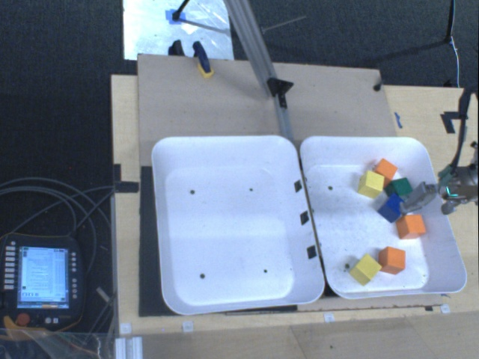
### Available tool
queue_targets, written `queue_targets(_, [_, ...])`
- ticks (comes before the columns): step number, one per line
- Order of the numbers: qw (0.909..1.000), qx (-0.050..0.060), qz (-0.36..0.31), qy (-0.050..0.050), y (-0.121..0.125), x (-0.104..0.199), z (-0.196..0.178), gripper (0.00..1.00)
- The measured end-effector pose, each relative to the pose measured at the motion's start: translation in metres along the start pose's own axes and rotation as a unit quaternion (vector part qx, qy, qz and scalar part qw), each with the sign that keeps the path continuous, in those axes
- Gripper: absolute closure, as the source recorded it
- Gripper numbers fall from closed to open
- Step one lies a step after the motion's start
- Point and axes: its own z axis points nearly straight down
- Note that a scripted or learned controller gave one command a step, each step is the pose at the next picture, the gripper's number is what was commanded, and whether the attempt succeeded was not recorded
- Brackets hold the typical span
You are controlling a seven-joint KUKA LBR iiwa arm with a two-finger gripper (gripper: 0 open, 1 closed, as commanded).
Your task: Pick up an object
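- Seen from above at a slant: a light wooden desk (224, 96) carries two shallow white bins side by side.
- The left bin (168, 200) shows four small dark dots on its floor.
- The right bin (329, 271) holds seven small blocks, all in its right half.
- Near the bin's upper right, an orange block (385, 168) sits just beside a yellow block (370, 184).
- Just below them, a green block (399, 188) touches a blue block (390, 208).
- A second orange block (411, 226) lies just below and right of the blue one.
- Near the bin's bottom edge, a third orange block (391, 259) sits just beside a second yellow block (365, 268).
- The robot's hand (423, 195) reaches in from the right edge, low over the right bin, its grey tip just beside the green and blue blocks.
- Whether its fingers are apart or together cannot be told, and no block is seen between them.
- A grey pole (253, 43) slants across the top of the desk.
- A control tablet (41, 279) with a lit screen and cables lies on the dark floor at lower left.
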Motion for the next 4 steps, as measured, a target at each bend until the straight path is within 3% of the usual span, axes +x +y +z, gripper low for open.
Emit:
queue_targets(1, [1.0000,0.000,0.001,0.000,0.000,0.000,0.000,0.00])
queue_targets(4, [1.0000,0.003,0.002,0.001,0.007,-0.005,0.158,0.00])
